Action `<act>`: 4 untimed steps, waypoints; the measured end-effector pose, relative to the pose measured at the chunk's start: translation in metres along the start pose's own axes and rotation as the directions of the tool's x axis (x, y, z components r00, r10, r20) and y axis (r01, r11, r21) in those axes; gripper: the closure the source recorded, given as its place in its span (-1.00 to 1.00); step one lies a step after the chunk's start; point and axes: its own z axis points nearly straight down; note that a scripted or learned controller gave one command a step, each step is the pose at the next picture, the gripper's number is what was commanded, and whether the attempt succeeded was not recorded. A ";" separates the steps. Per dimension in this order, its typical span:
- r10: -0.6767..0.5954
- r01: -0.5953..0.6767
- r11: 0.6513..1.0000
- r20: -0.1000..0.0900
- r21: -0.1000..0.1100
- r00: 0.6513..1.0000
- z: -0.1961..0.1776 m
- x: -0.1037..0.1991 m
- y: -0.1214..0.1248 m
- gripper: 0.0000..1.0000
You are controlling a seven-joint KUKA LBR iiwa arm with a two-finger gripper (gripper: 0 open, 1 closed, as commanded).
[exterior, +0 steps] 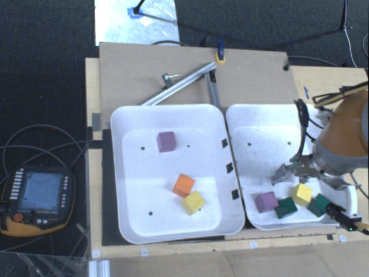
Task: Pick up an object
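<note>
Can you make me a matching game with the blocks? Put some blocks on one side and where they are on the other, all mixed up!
Blocks:
1. orange block
2. lone purple block
3. gripper
4. dark green block

Places:
A. right bin, just right of a purple block
B. left bin, touching a yellow block
C. left bin, alone near the back
D. over the right bin, above its yellow block

Pairs: 1-B, 2-C, 3-D, 4-A
</note>
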 end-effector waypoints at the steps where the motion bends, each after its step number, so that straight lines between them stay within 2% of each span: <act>1: -0.002 0.002 1.000 0.003 -0.008 1.000 -0.014 -0.001 0.002 1.00; 3: -0.004 0.004 1.000 0.004 -0.013 1.000 -0.128 0.008 0.021 1.00; 4: -0.003 0.003 1.000 0.003 -0.010 1.000 -0.159 0.008 0.023 1.00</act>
